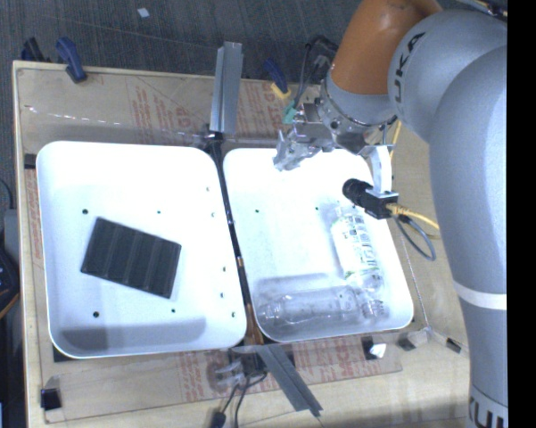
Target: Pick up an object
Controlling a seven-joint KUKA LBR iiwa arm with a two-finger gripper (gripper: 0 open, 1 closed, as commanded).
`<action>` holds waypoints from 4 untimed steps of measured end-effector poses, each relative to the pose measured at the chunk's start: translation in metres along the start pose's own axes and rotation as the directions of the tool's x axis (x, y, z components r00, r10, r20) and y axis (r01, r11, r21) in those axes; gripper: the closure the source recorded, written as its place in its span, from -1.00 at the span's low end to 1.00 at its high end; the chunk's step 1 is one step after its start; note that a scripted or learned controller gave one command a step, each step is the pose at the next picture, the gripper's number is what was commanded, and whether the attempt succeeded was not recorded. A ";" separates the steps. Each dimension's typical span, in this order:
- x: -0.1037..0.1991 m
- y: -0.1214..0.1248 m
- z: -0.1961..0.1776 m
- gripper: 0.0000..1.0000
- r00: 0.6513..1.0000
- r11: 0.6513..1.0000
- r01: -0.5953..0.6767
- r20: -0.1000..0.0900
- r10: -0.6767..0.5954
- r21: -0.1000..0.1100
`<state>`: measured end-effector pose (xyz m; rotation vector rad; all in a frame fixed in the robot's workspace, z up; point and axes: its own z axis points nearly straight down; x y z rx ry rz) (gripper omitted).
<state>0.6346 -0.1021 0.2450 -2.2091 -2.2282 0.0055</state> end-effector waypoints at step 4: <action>-0.088 -0.073 0.051 -1.00 0.992 0.992 -0.122 -0.001 0.122 -0.002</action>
